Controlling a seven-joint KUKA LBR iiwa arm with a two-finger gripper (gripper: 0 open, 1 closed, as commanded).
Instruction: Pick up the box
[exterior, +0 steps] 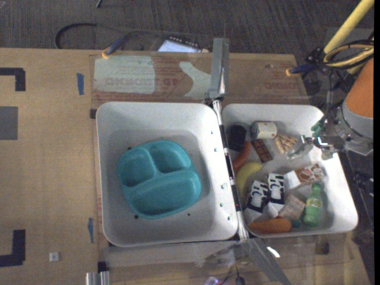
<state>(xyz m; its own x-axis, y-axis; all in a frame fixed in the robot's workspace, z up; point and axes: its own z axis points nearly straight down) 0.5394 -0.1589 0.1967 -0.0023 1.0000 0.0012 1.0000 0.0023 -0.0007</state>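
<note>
White plastic makes up both bins on the brown bench [47,177]. The left bin [113,123] carries a teal divided plate [158,177] lying flat, turned a little askew, with three compartments. The right bin [341,183] is crowded with toy food. Near its middle front lie two small black-and-white cartons [265,193] side by side, touching each other, with a yellow lemon-like piece [248,172] just to their left and an orange carrot [271,225] along the front wall. A small white box [301,177] with a red-brown picture on its face lies just right of the cartons, tilted, and a second pale box [293,206] sits below it, next to a green bottle [313,205] that lies near the right front corner. Toward the back of the bin are a black rounded item [236,137], a white cylinder-like can [264,129], a dark chocolate-like bar [261,150], a reddish sausage shape [243,154] and a tan waffle-like piece [286,142].

The arm enters from the right, its orange band [362,97] above the grey wrist. The hand [310,142] hangs over the back right part of the right bin, above and apart from the white box; whether its fingers stand wide or narrow I cannot tell, and nothing is seen held in it
</note>
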